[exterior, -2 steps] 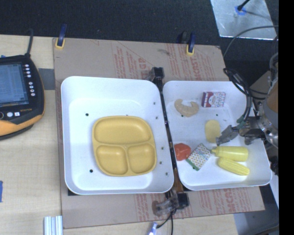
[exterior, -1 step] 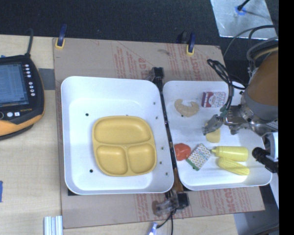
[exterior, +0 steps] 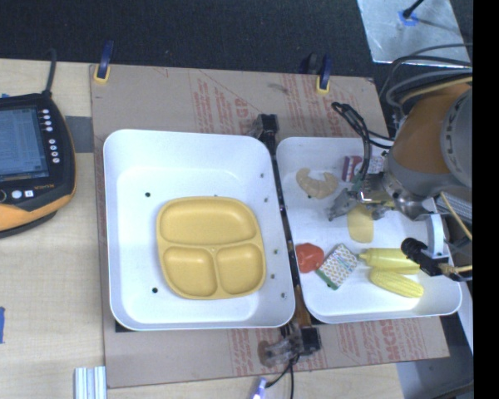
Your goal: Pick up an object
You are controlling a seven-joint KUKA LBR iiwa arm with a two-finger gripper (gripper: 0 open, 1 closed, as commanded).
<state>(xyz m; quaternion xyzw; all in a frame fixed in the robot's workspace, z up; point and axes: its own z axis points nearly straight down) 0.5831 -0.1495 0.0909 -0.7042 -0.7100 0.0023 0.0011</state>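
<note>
The right bin (exterior: 316, 306) holds several small items. A pale yellow block (exterior: 360, 226) lies near its middle, and my gripper (exterior: 362, 207) hangs right over the block's upper edge with its fingers spread open on either side. Nothing is lifted; the block rests on the bin floor. A beige crumpled piece (exterior: 317, 183) lies to the gripper's left. At the front sit a red piece (exterior: 308, 256), a speckled white packet (exterior: 338, 265) and two yellow corn-like pieces (exterior: 392, 259) (exterior: 397, 284). A dark red item (exterior: 350, 168) is partly hidden behind the gripper.
The left bin (exterior: 125, 223) carries a yellow divided plate (exterior: 209, 245). A tablet in an orange case (exterior: 21, 160) lies at the far left on the bench. Cables (exterior: 353, 123) loop over the right bin's back edge. The arm's orange band (exterior: 424, 135) fills the right side.
</note>
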